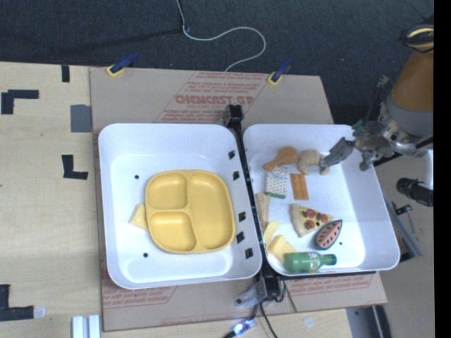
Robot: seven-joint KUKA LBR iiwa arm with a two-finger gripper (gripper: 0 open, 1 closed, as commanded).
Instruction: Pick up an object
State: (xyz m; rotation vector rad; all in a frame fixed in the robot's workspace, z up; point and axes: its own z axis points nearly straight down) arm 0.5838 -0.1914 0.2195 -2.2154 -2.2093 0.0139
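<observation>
The toy food lies crowded in the right bin (366, 210): a drumstick (282, 158) and a pale lump (308, 160) near the back, a cracker (299, 186) and a patterned card (277, 183) beside them, a pizza slice (307, 219) and a watermelon slice (328, 234) further forward, and a green bottle (309, 261) lying on its side at the front wall. The tool (334, 156) hangs at the bin's back right, just beside the pale lump; whether it is apart or together cannot be told, and nothing shows held in it.

The risk is the crowding. Coming down on the lump, the tool would likely nudge the drumstick or pinch two pieces at once, and a rounded piece could squirt sideways. The flat pieces lie flush with the smooth floor and give little to catch.

The left bin (120, 160) carries a yellow divided plate (190, 211). Both bins sit on cardboard (162, 94) over a wooden counter (42, 189), with a white cable (225, 37) trailing across dark carpet (84, 13) behind.
</observation>
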